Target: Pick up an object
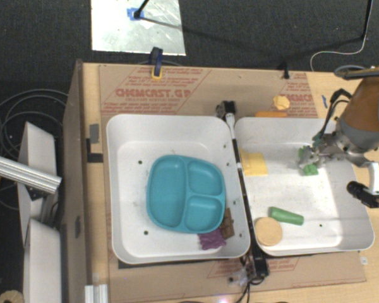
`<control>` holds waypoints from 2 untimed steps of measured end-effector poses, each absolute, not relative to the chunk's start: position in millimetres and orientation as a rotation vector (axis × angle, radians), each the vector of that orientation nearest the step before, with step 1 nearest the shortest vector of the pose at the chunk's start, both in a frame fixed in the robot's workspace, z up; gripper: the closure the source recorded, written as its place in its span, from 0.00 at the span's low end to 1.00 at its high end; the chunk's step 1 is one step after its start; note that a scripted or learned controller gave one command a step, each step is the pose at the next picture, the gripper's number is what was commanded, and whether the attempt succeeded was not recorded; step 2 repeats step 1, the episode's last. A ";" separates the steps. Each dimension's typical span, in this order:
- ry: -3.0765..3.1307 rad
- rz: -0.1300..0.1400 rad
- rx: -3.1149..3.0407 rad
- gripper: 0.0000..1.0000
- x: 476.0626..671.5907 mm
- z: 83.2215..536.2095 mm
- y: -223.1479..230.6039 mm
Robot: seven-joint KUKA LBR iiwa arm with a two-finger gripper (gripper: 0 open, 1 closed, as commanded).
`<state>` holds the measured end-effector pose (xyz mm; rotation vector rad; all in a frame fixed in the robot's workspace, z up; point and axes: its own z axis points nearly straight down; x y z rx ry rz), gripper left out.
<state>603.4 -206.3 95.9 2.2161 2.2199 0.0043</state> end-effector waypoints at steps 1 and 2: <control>2.233 0.005 2.207 1.00 629.2 123.0 -125.1; 2.233 0.005 2.207 1.00 629.2 123.0 -125.1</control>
